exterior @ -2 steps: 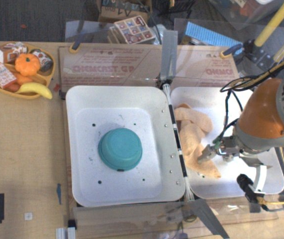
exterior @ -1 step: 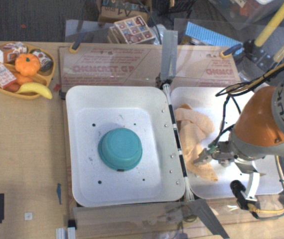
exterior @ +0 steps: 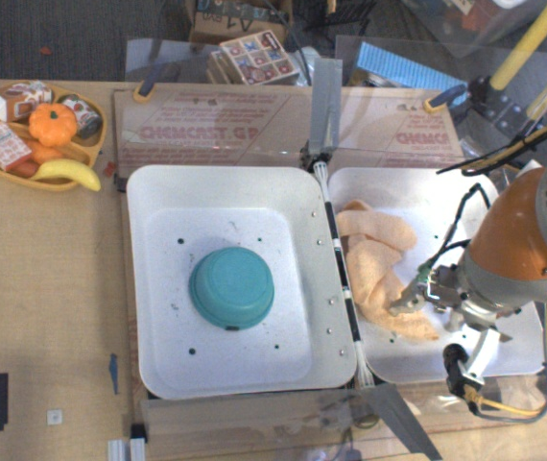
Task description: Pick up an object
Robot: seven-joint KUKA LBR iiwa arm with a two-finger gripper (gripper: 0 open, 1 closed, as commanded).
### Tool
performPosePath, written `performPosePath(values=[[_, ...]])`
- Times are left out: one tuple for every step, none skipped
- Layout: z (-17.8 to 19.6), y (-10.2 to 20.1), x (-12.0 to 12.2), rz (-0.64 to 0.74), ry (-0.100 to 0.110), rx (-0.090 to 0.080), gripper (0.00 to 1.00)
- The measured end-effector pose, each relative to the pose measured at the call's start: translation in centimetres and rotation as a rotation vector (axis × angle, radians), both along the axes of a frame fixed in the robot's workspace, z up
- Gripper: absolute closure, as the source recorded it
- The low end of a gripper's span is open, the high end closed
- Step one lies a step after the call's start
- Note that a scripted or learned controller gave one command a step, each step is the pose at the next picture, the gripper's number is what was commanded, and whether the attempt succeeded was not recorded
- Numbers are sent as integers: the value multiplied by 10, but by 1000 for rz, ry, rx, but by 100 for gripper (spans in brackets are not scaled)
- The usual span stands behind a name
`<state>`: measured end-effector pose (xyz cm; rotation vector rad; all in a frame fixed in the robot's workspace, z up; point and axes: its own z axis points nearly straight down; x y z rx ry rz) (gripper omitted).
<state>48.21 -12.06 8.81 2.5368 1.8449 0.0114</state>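
A crumpled peach cloth (exterior: 379,262) lies in the right bin (exterior: 417,185), against its left wall. A teal bowl (exterior: 232,287) sits upside down in the middle of the left bin (exterior: 158,219). My gripper (exterior: 416,298) hangs low over the right bin, at the cloth's lower right edge, below the orange band of the arm (exterior: 518,233). Its fingertips touch or nearly touch the cloth.
A yellow tray (exterior: 34,176) with a small pumpkin, a banana and boxes sits at the far left of the bench. Cardboard panels stand behind both bins. Cables loop over the right bin near the arm.
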Motion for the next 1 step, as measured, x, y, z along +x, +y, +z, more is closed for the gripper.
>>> performPosePath(values=[[1, 24, 11, 391, -1, -6, 0]])
